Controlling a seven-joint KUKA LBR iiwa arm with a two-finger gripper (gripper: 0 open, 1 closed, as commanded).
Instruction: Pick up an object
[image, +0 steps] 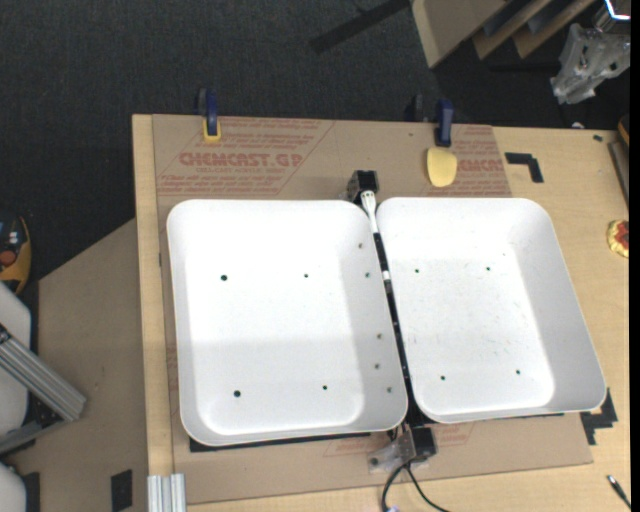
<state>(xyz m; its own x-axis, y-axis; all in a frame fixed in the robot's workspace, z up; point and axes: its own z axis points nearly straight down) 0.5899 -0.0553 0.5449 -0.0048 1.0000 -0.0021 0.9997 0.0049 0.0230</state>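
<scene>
Yellow object (441, 167): a small pale-yellow lump lying on the brown board (150, 300), outside both bins, just beyond the far rim of the right bin (560, 300) and just below a blue clamp (444, 122).
Orange-red thing (619, 237): on the board at the right edge of the view, cut off by it, near the right bin but apart from it (too little shows to name it).
Left bin (185, 300): white and shallow, with four small dark dots on its floor.
Right bin: white, with the same dark dots and a fine scatter of specks; its near right corner overhangs the board's edge.
Between the bins: a black strip (385, 290) runs along the touching rims, with a black clip (363, 185) at the far end and a cable (405, 480) at the near end.
Writing: red print on the board reads "CHEMCAST GP" (240, 159); the smaller red lines above and below it are too fine to read, and more of this print beside the yellow object is partly covered.
Second clamp (209, 115): blue and yellow, at the board's far left edge.
Top right corner: a pale grey metal shape (588, 55) over the dark floor, too unclear to identify.
</scene>
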